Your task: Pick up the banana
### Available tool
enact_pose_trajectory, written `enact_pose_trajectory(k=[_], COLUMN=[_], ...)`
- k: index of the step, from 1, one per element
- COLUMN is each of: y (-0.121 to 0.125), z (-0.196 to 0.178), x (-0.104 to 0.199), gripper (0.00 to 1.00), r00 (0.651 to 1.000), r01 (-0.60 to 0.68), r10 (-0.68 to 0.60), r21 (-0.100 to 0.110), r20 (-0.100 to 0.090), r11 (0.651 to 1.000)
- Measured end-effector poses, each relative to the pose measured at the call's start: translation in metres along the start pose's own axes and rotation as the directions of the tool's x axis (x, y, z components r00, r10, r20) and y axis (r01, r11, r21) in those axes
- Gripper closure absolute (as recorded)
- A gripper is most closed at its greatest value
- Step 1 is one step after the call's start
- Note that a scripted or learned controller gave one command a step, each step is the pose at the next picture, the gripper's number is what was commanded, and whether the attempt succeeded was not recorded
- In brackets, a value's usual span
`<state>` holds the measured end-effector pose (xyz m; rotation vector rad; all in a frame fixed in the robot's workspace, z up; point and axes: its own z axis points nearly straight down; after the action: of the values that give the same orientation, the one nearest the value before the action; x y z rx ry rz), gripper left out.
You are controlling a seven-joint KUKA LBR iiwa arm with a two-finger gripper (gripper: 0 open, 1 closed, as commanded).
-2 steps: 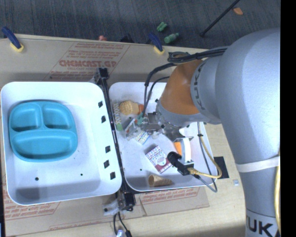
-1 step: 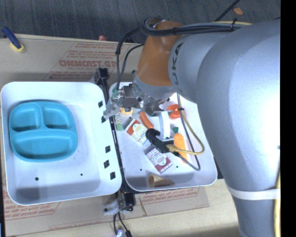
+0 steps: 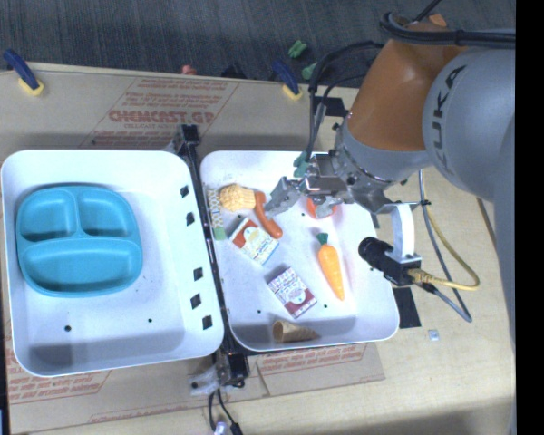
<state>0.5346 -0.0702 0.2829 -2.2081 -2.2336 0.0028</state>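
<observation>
I see loose toy food in the right white bin (image 3: 372, 329). Near edge: brown cone (image 3: 295, 334). Farther in: maroon snack packet (image 3: 290, 293), orange plastic carrot (image 3: 331, 266), red-white carton (image 3: 254, 240). Far left corner: yellow corn-like piece (image 3: 237, 197), probably the banana target. End effector (image 3: 286, 195) hovers just right of it; I cannot tell its finger state. Left bin holds blue divided tray (image 3: 77, 240).

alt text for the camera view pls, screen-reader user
A grey arm's gripper hovers over the right bin, beside a yellow banana. A carrot, two small cartons and a cone also lie there; the left bin holds a blue divided tray.
</observation>
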Motion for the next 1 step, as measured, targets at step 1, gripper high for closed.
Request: enact_pose_trajectory(k=[1], y=[-0.0245], z=[0.0923], x=[0.0640], gripper=[0.00], r00=[1.000], r01=[0.005], r10=[-0.005], r21=[0.005], r20=[-0.001], r11=[1.000])
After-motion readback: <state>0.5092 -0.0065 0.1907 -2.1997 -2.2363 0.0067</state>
